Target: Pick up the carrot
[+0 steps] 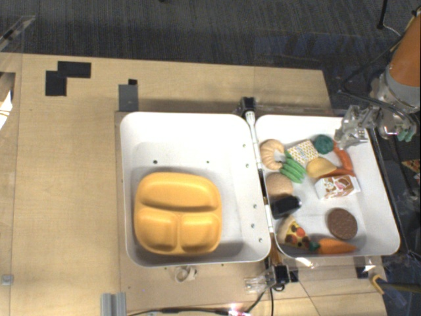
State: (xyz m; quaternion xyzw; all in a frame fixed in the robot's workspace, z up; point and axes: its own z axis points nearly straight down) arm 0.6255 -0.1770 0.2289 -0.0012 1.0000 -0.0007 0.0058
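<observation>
An orange carrot [336, 246] lies along the front wall of the right bin [385, 199], its green end pointing left. A second, orange-red carrot-like piece [343, 159] lies near the bin's back right, beside a teal lump [322, 143]. My gripper [352, 134] hangs over the back right corner of that bin, just above the orange-red piece and far from the front carrot. Its fingers look open with nothing between them.
The right bin also holds a brown round disc [342, 223], a white printed packet [336, 186], a green pod [293, 170], a bread-like lump [271, 153] and a black piece [285, 206]. A yellow moulded tray [177, 211] sits in the left bin [191, 130].
</observation>
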